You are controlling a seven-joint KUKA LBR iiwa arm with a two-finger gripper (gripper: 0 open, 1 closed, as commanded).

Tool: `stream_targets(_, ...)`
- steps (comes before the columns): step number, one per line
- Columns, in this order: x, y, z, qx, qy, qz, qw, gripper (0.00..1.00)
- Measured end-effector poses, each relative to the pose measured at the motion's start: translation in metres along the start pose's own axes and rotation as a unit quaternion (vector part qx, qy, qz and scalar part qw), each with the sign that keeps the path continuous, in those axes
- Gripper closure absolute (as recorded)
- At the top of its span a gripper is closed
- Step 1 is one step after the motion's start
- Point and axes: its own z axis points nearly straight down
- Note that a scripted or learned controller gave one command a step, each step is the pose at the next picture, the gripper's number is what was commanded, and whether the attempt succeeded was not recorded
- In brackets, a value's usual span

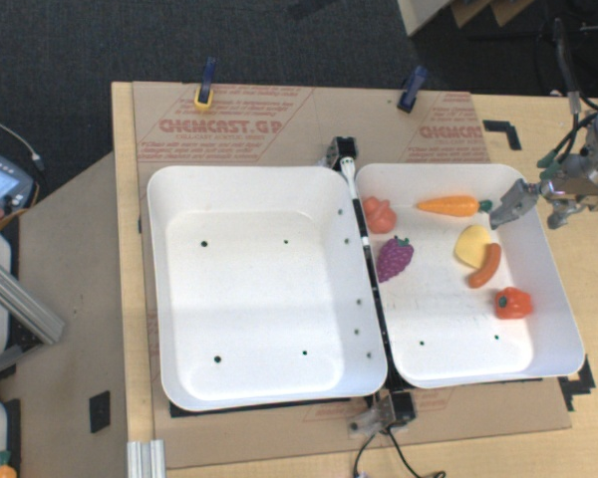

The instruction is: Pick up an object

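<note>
Carrot (447, 206): orange, green tip, lying flat nr gripper (531, 204).

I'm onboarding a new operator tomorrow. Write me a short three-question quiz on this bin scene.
1. True or false: the carrot lies in the bin on the view's left.
2. Which toy lies closest to the divider between the bins? A) tomato B) grapes C) sausage
3. Fill in: the gripper hangs near the right bin's ____ corner.

Key: 1 false; 2 B; 3 upper right.
</note>
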Motion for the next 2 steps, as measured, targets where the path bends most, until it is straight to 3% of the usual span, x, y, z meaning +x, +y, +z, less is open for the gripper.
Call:
stream_targets(1,0.015,0.024,0.186,0.007,0.002,-0.001,1.0,0.0)
stream_targets(2,0.019,0.003,0.196,0.003,0.001,0.0,1.0,0.0)
